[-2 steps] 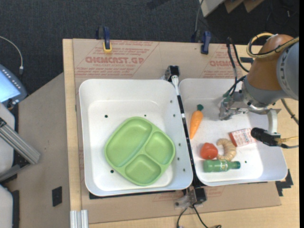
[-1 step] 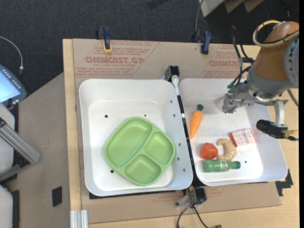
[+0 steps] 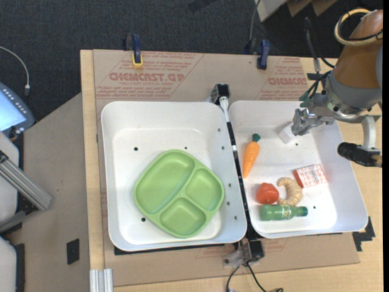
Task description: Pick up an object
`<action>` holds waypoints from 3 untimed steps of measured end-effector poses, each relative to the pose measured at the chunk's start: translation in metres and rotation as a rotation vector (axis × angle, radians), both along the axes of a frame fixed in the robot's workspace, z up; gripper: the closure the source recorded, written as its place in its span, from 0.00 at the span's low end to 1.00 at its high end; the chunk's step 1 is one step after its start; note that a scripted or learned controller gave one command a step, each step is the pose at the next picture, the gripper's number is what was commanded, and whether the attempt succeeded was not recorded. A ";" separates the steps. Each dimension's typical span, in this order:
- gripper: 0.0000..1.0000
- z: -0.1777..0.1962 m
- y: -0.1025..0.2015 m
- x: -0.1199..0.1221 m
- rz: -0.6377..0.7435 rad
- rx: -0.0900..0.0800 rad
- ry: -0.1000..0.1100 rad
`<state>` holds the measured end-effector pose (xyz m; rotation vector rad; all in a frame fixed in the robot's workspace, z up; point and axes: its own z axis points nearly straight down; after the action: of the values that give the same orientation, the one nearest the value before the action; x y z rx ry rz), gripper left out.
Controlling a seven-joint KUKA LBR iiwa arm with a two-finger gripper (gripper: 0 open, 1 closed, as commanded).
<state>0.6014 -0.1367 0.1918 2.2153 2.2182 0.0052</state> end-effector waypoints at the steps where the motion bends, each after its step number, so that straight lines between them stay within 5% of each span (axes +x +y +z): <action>1: 1.00 0.011 0.000 0.001 -0.001 0.001 0.003; 3: 1.00 0.011 0.093 -0.021 0.003 0.004 0.010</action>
<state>0.5805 -0.0436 0.2023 2.2190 2.2286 -0.0013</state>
